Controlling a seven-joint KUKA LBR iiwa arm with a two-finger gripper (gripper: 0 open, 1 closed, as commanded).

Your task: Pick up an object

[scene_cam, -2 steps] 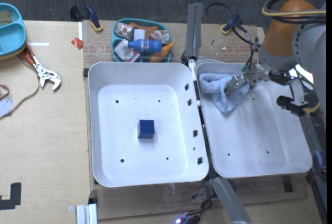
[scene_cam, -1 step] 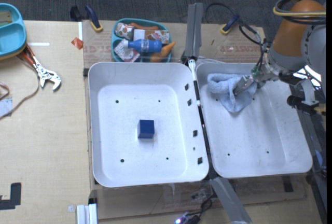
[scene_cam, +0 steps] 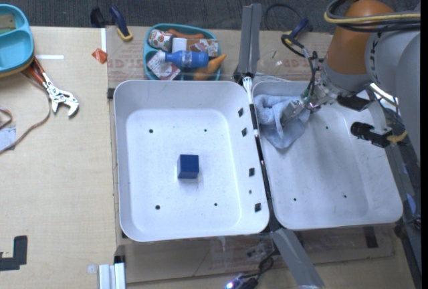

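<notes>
one risk i see: the gripper (scene_cam: 296, 112) sits on the grey cloth (scene_cam: 279, 122) in the right bin's (scene_cam: 334, 207) upper left corner, and soft fabric could slip free. i cannot tell its state. the left bin (scene_cam: 134, 214) holds a blue cube (scene_cam: 188, 166) at centre; the teal bowl (scene_cam: 151, 40) above holds packets.

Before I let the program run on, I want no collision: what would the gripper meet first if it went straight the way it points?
Probably the grey cloth in the right bin; the gripper already sits at it, though depth is unclear.
</notes>
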